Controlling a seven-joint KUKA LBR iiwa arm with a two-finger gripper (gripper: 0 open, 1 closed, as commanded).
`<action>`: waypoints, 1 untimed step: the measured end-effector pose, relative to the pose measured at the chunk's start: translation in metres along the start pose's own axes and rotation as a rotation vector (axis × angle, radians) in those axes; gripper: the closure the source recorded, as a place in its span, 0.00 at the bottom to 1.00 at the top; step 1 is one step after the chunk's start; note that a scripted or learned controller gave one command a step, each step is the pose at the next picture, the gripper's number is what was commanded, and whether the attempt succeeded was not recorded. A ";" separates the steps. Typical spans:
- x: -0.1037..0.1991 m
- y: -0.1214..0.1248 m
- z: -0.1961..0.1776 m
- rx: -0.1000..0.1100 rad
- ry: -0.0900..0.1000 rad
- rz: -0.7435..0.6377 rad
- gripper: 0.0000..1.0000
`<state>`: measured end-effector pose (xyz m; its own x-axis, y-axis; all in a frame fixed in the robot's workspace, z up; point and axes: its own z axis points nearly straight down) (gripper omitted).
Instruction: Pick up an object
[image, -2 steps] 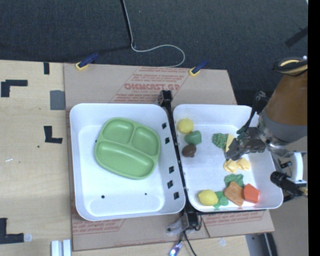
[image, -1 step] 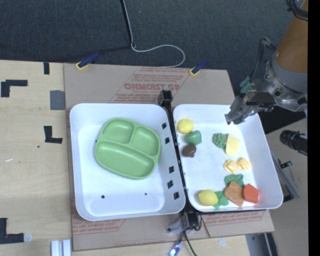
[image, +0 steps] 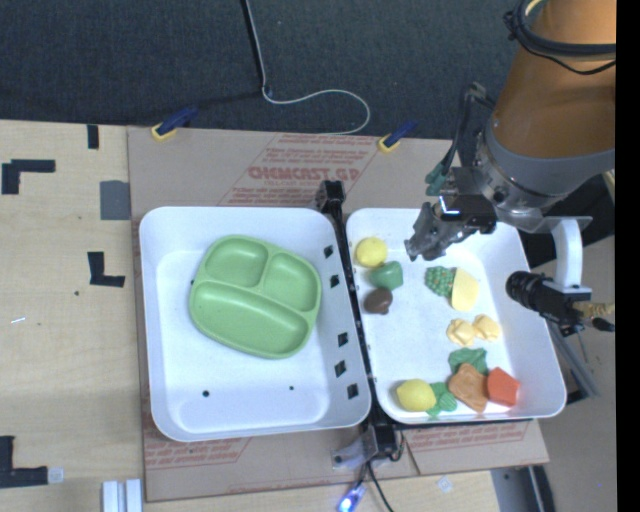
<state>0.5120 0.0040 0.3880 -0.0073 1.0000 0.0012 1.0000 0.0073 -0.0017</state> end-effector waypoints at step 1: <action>0.072 -0.029 -0.077 -0.008 0.002 -0.003 1.00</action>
